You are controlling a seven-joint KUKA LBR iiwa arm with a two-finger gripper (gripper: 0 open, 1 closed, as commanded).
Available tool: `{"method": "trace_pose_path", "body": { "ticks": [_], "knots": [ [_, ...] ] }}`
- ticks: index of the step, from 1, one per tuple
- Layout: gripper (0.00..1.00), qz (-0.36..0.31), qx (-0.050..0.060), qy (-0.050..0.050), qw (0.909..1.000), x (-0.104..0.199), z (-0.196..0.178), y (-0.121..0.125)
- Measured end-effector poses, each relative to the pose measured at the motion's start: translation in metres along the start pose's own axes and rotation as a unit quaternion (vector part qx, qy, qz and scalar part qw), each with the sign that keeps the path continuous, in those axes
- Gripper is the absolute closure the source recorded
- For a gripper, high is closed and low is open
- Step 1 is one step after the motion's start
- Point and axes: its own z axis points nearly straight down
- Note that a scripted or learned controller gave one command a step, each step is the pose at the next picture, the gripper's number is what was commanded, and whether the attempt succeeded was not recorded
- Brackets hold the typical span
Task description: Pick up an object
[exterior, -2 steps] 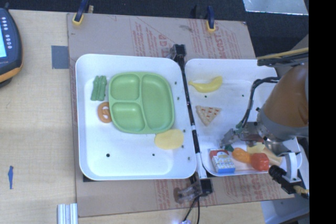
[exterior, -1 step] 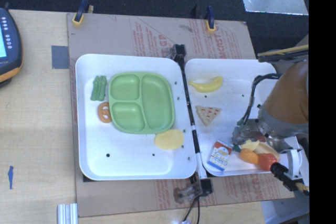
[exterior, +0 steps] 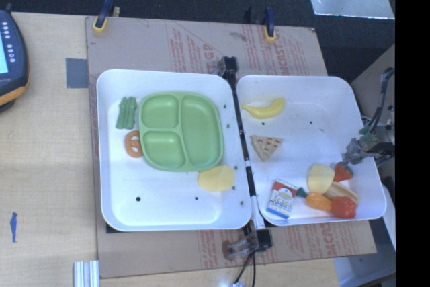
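Two white bins side by side. Left bin carries the green divided plate, a green bean bundle at its 9 o'clock, an orange ring just below that, and a pale yellow piece at the plate's 5 o'clock.

Right bin has the banana at 11 o'clock, a waffle-pattern wedge below it, a small carton at 7 o'clock, and a tight cluster at 5 o'clock: yellow round piece, red piece, carrot, red tomato-like piece, all touching or nearly so.

We see the gripper at the right bin's 3 o'clock edge, low over the rim. Whether its tips are apart or closed, we cannot tell; nothing visibly held.

Key relation: nearest candidate is the red piece, just beside the tips at their 7 o'clock, with the yellow round piece touching it further at 8 o'clock. We judge the pick not yet made. Crowding risks nudging neighbours.
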Motion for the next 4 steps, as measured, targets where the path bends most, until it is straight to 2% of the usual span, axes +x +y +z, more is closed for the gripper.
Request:
{"method": "trace_pose_path", "body": {
  "ticks": [1, 2, 3, 4],
  "knots": [
    [0.00, -0.002, 0.005, 0.003, 1.0000, 0.004, 0.007, -0.001],
    [0.00, -0.003, 0.009, 0.004, 0.9999, -0.016, 0.122, 0.025],
    [1.00, -0.002, 0.006, 0.003, 1.0000, -0.017, 0.105, 0.027],
    [1.00, -0.006, 0.002, 0.004, 1.0000, 0.054, 0.011, 0.006]
  ]
}}
